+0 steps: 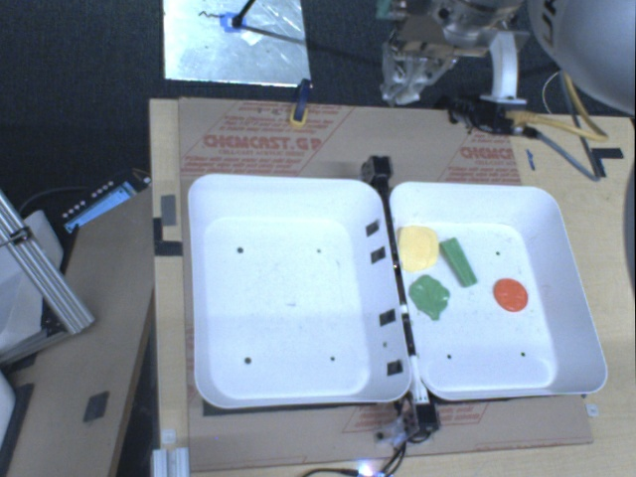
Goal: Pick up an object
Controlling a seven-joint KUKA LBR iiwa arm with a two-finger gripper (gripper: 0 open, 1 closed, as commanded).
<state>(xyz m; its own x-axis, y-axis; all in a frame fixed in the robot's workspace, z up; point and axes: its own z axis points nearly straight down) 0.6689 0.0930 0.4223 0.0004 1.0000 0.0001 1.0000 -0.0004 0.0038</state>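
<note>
The right bin [556,227] holds a yellow rounded piece [418,248] near its left wall. Just right of it lies a green bar [458,261], and a green leafy piece [429,295] sits below them. A flat orange-red disc [511,294] lies further right. My gripper [405,78] hangs high at the top of the view, above the bench's far edge and well away from the bins. Nothing shows between its fingers.
The left bin [214,207] stands beside the right one, joined by a black clip strip [393,286]. A shiny metal sheet [234,28] lies at the back left. Cables [556,127] trail behind the right bin. An aluminium frame [40,276] stands at the left.
</note>
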